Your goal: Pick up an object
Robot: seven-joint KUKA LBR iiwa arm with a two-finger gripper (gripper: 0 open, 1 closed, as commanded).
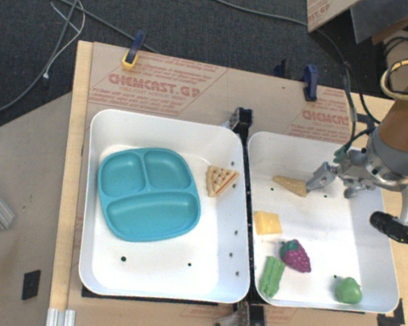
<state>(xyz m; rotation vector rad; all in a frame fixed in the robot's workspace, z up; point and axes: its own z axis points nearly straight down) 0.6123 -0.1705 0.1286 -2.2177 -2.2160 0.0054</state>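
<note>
My gripper (333, 186) hangs over the back of the right bin (381, 259), open, its two fingers spread apart with nothing between them. A tan wedge (290, 185) lies on the bin floor just left of the left finger, close to it. Further forward in the same bin lie a yellow square block (267, 223), a purple bunch of grapes (296, 255), a green pod (271, 276) and a green pepper (349, 290).
The left bin (164, 271) holds a teal divided plate (151, 192) and a waffle-patterned wedge (220, 180) by its right wall. A dark divider (243, 195) runs between the bins. Blue clamps (309, 83) hold the cardboard at the back.
</note>
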